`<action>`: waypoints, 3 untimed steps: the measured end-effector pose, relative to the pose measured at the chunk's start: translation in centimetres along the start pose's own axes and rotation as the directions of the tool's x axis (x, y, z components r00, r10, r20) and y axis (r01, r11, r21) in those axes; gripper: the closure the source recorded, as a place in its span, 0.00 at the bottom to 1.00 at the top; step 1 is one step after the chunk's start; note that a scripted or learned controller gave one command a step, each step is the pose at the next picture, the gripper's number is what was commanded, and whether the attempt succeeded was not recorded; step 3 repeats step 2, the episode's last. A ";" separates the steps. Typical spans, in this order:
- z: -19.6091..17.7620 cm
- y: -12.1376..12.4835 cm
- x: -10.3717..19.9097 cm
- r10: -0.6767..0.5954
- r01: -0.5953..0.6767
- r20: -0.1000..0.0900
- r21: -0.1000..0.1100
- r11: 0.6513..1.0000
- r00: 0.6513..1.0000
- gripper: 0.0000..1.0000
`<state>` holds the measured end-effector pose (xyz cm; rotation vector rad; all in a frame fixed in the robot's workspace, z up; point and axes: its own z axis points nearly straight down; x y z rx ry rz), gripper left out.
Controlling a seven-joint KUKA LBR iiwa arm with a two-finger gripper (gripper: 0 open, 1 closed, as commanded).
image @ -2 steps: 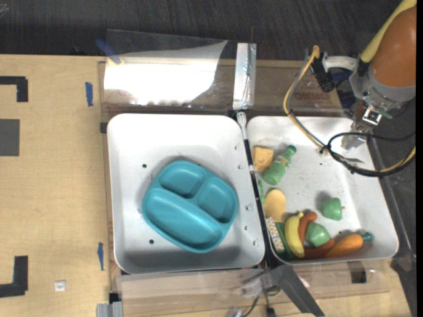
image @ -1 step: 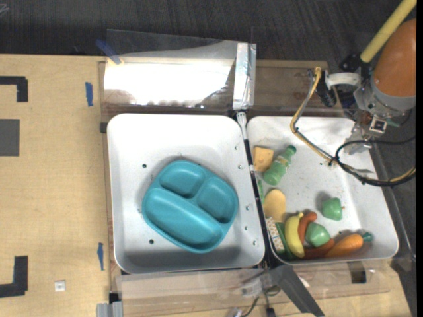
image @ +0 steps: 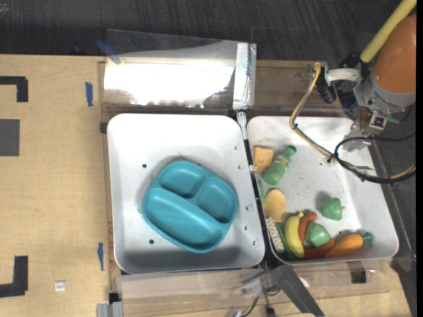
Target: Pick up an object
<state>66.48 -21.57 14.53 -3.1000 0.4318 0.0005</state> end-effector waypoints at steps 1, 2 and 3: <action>-0.1 -0.9 0.1 -0.078 0.078 0.000 -0.006 0.997 0.997 1.00; -15.0 0.4 0.6 -0.035 0.034 -0.010 -0.007 0.999 0.999 1.00; -15.0 0.4 0.6 -0.035 0.034 -0.010 -0.007 0.999 0.999 1.00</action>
